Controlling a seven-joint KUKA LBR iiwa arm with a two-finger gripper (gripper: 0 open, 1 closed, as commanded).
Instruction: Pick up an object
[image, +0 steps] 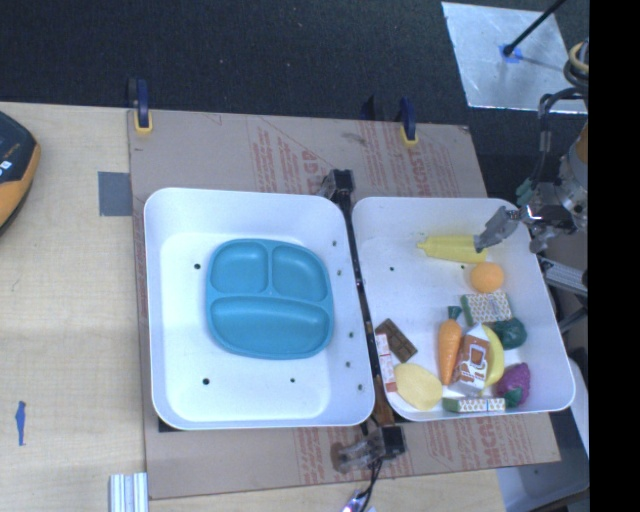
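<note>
The right white bin (400, 225) holds several toy foods: a long yellow piece (450, 248), an orange ball (487, 277), a carrot (449, 350), a pale yellow lump (418, 386), a brown bar (397, 342), a banana (494, 356), and green (511, 333) and purple (514, 380) pieces. My gripper (516, 236) hangs over the bin's far right corner, just right of the long yellow piece. Its fingers stand apart with nothing between them; the left fingertip (492, 231) is close to the yellow piece's right end.
In the left white bin (160, 300) lies a blue divided plate (268, 298). Clamps (405, 118) pin the cardboard sheet under both bins. An orange and black device (12, 165) sits at the bench's left edge.
</note>
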